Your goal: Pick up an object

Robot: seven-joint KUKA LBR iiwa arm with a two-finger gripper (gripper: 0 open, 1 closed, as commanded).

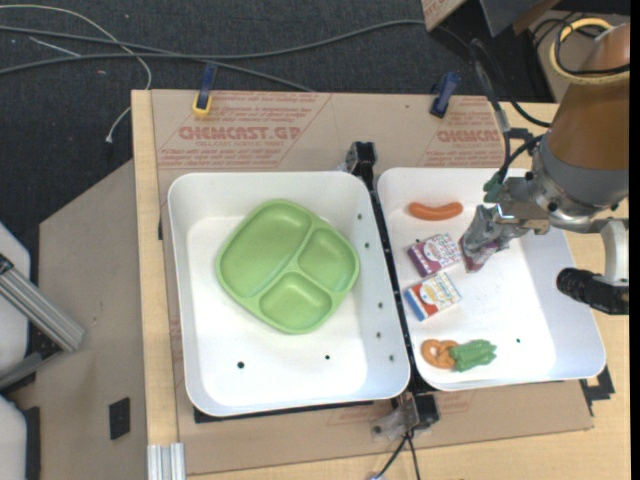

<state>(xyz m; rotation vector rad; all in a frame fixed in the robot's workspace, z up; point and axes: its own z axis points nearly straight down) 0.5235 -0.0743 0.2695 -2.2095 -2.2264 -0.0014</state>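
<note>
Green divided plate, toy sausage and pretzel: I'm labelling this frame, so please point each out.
Green divided plate [288, 265], camera view, middle ridge.
Toy sausage [436, 209], camera view, its middle.
Pretzel [437, 352], camera view, centre.

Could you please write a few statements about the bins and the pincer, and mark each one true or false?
1. The green plate lies in the left bin. True.
2. The sausage lies in the left bin beside the plate. False: it lies in the right bin, near its far edge.
3. The pincer is over the right bin, next to the purple packet. True.
4. The pretzel sits at the far edge of the right bin. False: it lies at the near edge, touching the green toy.
5. The plate has three compartments. True.
</note>
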